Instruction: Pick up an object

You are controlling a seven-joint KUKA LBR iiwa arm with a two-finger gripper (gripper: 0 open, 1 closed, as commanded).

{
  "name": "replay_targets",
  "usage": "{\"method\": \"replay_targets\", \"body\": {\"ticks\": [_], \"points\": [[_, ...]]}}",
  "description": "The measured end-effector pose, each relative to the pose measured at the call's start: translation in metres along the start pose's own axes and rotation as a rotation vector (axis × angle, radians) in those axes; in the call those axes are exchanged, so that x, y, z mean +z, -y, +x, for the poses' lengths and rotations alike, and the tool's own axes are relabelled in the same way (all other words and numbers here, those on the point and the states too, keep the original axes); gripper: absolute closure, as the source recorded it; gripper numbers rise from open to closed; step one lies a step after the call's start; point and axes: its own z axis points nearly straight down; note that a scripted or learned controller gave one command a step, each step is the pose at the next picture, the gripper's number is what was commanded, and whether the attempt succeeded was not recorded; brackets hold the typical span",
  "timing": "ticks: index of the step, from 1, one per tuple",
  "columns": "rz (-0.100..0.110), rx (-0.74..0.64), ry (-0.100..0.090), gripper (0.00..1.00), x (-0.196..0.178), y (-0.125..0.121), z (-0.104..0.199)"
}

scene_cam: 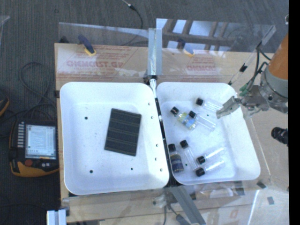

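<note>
Several small clear vials with black caps lie scattered in the right bin (243,139). Taking the vial with a blue label (189,119) as the landmark: its print is too small to read. A capped vial (175,111) lies just beside it toward the left bin, and another clear vial (206,103) lies beyond it toward the far rim. Nearer the camera from the labelled vial lie a dark blue-tinted vial (175,160), a clear one (187,152) beside that, and a pair of clear vials (210,161) near the front rim, side by side.

The gripper (228,108) hangs to the right of the labelled vial, over the right bin's far right part, its grey fingers slanting down; whether they are apart or together cannot be told, and nothing shows between them.

Left of the labelled vial, in the left bin (75,125), lies a flat dark ribbed pad (123,131). Behind both bins a board bears faded red lettering (93,63), not clearly readable. Far left on the floor sits a pendant with a lit screen (38,144).
</note>
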Motion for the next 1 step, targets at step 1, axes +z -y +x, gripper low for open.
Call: {"method": "replay_targets", "body": {"ticks": [1], "points": [[0.001, -0.105, 0.000, 0.00, 0.0911, -0.0156, -0.0016]]}}
